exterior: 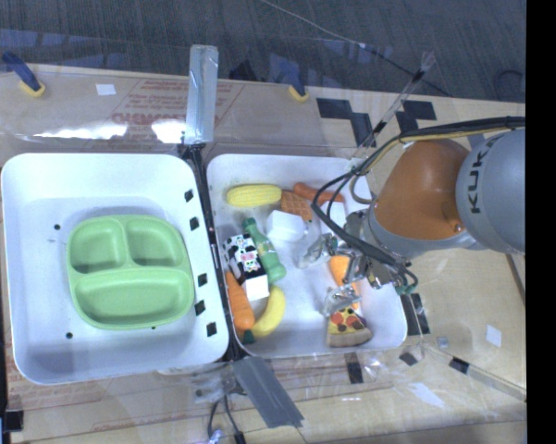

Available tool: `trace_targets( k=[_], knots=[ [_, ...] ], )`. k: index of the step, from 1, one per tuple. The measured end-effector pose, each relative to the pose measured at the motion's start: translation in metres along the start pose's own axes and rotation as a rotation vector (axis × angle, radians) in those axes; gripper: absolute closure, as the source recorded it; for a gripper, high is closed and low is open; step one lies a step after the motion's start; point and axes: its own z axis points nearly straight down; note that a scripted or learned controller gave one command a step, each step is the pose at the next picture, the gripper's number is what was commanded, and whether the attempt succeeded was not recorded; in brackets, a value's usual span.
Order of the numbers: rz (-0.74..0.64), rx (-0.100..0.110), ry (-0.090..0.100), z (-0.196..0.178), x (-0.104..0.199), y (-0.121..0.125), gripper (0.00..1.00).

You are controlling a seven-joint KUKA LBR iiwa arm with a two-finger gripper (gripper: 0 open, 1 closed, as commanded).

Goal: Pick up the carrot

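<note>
The carrot (240, 303) is orange and tapered. It lies along the left wall of the right bin (389, 326), between a milk carton with a cow print (245, 257) and a banana (271, 311). My gripper (344, 280) hangs over the right half of that bin, about a hand's width to the right of the carrot and apart from it. A small orange piece (338, 267) shows right at the gripper's tip, and whether it is held is unclear. Just below the gripper lies a pizza slice (348, 324).
The right bin also holds a corn cob (253, 195), a green bottle (264, 251), an orange-brown item (305, 199) at the back and a white piece (287, 225). The left bin (28, 248) holds a green divided plate (128, 271). Cables (333, 206) loop over the right bin.
</note>
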Motion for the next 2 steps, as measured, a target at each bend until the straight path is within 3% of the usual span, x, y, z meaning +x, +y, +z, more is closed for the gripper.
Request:
trace_targets(
  k=[1, 2],
  knots=[
    [-0.01, 0.001, -0.004, -0.011, -0.003, 0.002, 1.0],
    [0.478, 0.0, -0.002, -0.075, -0.011, 0.04, 1.0]
  ],
)
